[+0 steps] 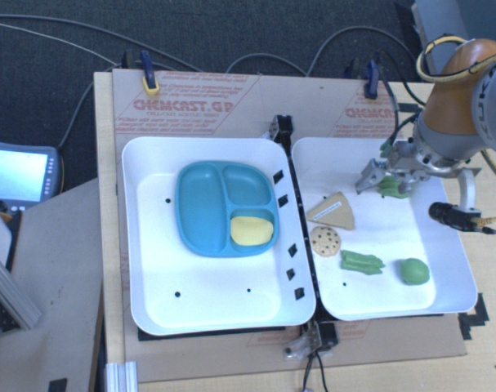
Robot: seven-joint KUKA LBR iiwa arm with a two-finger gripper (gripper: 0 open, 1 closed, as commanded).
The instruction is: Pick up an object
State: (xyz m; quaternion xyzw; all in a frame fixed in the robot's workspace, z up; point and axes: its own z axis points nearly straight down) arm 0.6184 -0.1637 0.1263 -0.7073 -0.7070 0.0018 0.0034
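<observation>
The gripper [386, 180] hangs low over the upper part of the right bin [452, 243], below the grey wrist and orange band of the arm [460, 88]. A small green object [392, 188] sits right at its tip, partly covered by the metal fingers. The fingers appear to stand on either side of it, close in, but from this slanted view it is not possible to tell whether they are clamped on it or merely resting around it, so the grip itself cannot be told.

Taking the right bin as the landmark: the small green object lies in its upper middle, under the gripper. Lower and toward the bin's left wall lies a tan wedge [332, 211], flat, well apart from the gripper. Just below the wedge, near the same wall, lies a round cookie [324, 241]. To the cookie's right, toward the bin's lower middle, lies an elongated green piece [361, 261], and further right, near the lower right corner, sits a round green ball [413, 271]. None of these four touches the gripper.

The left bin [149, 243] stands beside the right bin's left wall and holds a blue divided tray [207, 207] with a yellow item [252, 230] in its lower right compartment. Both bins rest on the desk [109, 219].
</observation>
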